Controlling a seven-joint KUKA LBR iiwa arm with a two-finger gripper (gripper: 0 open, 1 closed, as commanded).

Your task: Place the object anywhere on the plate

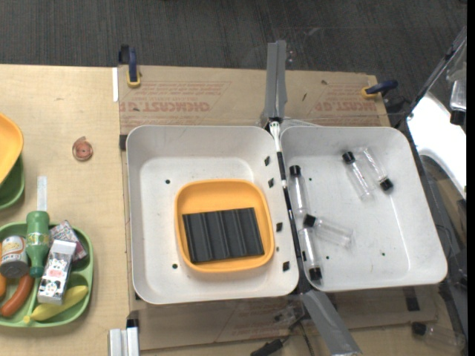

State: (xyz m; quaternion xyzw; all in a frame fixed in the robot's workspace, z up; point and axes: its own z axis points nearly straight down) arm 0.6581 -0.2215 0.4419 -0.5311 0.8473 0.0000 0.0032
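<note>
The dark ribbed block (223, 234) lying on the orange plate (223, 191) looks stiff and light, best pinched across its narrow width; the end effector's state cannot be told

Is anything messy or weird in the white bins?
A little. The clear tubes in the right bin lie scattered at different angles. In the left bin, the dark ridged block sits neatly on the orange plate.
</note>
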